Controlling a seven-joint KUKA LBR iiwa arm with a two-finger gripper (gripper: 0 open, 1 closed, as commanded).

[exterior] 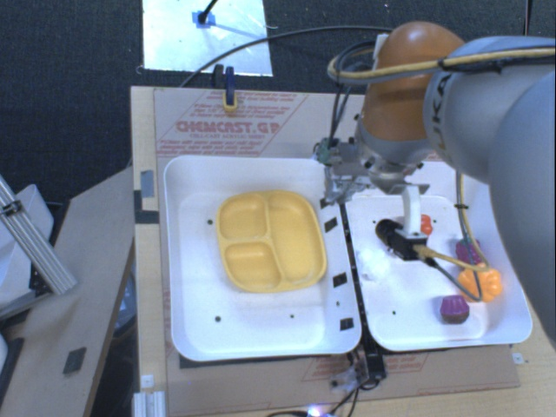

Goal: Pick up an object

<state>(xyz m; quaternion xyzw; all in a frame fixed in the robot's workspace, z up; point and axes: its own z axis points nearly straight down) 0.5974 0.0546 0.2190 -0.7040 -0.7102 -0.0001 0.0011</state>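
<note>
- Gripper (337, 183) is over the seam between the two bins, at the far end. Spread or closed: can't tell from this angle.
- Pick candidates are the small bits in the right bin (401, 313). All lie in its right half, well apart from the gripper.
- Purple lump (453, 308) lies free near the front right corner.
- Orange piece (484, 283) is just behind the lump, near the right wall.
- Second purple piece (470, 252) is further back by the right wall, partly hidden.
- Second orange piece (425, 225) is mid-bin, partly hidden behind robot hardware.
- Yellow tray (269, 240) lies flat in the middle of the left bin (198, 320), slightly rotated, with three compartments.
- Arm (486, 102) hangs over the right bin's far right corner and blocks the view there.
- Black tabs (339, 280) sit along the seam between the bins.
- Bins rest on a cardboard sheet (226, 129) with red print.
- The sheet lies on a wooden bench (95, 259), with a blue clamp (228, 83) at its far edge.
- Shiny panel (204, 24) sits on the dark backdrop behind, and an aluminium rail (35, 246) is at far left.
- Count: 2 bins, 1 tray, 2 orange bits, 2 purple bits.
</note>
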